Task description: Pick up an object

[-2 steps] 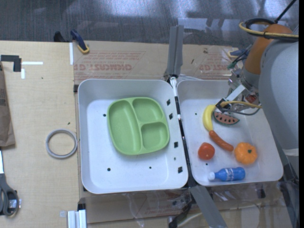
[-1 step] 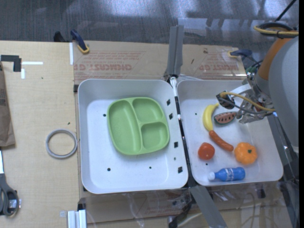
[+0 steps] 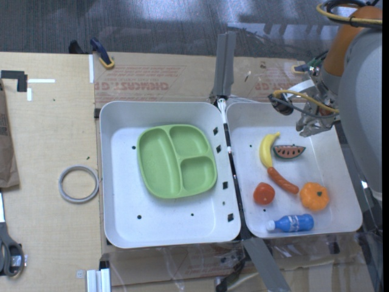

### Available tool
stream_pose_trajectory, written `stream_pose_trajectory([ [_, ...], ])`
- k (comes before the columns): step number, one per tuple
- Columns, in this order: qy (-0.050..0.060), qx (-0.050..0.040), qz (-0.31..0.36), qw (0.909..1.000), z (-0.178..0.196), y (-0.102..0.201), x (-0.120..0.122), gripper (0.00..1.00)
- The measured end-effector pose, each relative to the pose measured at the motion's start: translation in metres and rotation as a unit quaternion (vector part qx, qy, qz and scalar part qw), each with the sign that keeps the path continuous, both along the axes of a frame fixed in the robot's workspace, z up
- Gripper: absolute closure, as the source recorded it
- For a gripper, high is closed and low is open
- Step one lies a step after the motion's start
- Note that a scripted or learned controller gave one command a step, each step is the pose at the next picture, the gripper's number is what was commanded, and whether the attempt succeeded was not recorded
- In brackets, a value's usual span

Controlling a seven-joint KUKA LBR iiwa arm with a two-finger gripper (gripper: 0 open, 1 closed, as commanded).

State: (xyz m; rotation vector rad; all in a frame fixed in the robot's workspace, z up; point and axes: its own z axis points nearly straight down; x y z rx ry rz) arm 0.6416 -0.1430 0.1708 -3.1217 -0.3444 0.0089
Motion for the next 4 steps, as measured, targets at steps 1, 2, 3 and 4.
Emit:
stream_pose_trajectory([
  [1, 0.000, 0.0005, -0.009, 1.0000, 0.018, 0.052, -0.006, 1.00],
  [2, 0.000, 0.0006, 0.086, 0.9963, 0.024, -0.066, -0.022, 1.00],
  [3, 0.001, 0.0003, -0.001, 1.0000, 0.013, -0.052, 0.008, 1.00],
  [4, -0.001, 0.0015, 0.011, 0.9999, -0.081, -0.075, -0.044, 1.00],
])
